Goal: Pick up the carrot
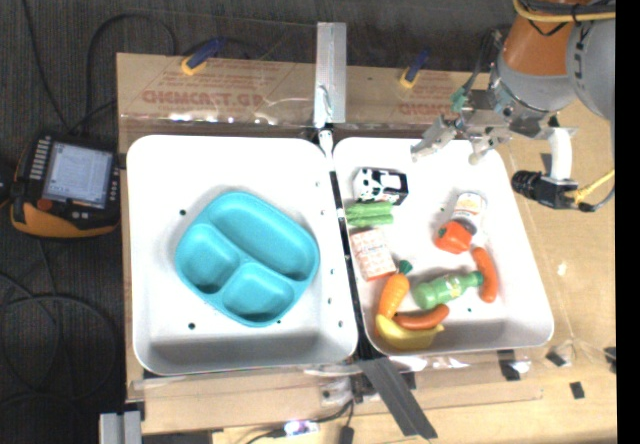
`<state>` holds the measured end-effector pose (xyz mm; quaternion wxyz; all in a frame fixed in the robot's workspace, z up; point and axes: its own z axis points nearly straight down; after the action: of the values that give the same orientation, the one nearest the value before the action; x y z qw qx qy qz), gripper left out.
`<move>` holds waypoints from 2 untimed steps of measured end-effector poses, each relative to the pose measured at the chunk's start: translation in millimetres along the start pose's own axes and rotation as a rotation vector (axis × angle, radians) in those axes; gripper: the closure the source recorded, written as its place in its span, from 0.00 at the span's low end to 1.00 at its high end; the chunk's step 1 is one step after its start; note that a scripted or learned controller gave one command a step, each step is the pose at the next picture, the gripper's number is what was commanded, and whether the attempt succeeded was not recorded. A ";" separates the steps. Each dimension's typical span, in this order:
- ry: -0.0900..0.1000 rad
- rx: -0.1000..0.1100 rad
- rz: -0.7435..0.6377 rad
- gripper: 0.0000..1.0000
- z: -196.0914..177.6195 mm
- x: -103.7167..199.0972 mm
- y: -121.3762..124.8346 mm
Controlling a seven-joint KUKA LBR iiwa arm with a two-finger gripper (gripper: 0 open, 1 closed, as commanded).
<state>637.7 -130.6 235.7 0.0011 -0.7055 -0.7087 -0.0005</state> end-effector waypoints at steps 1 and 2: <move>0.000 -0.001 -0.007 0.00 126.9 33.7 -81.8; 0.000 0.002 0.134 0.00 76.4 18.5 -117.9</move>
<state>519.6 -112.5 159.4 0.0018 -0.7515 -0.6597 0.0000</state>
